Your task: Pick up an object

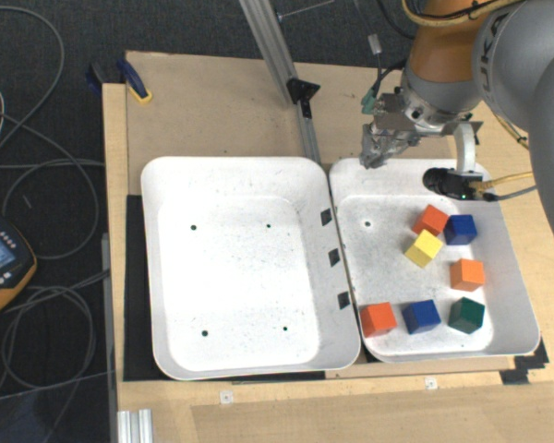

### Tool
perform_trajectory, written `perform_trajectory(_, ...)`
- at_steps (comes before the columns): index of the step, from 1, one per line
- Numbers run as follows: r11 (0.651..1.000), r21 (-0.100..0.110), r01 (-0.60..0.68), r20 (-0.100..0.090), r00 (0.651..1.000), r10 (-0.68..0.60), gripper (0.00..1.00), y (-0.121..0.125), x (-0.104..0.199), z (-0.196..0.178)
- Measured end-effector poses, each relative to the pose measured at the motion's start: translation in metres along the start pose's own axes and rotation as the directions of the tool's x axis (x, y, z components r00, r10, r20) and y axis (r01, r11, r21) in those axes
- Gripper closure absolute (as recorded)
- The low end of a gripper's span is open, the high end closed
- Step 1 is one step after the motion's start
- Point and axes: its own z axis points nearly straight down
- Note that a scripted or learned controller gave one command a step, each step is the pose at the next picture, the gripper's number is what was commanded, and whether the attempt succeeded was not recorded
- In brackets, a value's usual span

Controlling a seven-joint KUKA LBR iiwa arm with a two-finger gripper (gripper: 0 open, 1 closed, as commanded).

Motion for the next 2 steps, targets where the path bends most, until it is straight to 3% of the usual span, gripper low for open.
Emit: perform_trajectory(2,1.0,0.001,0.001,-0.001,1.0,-0.001,1.0,-0.002,0.116,-0.017)
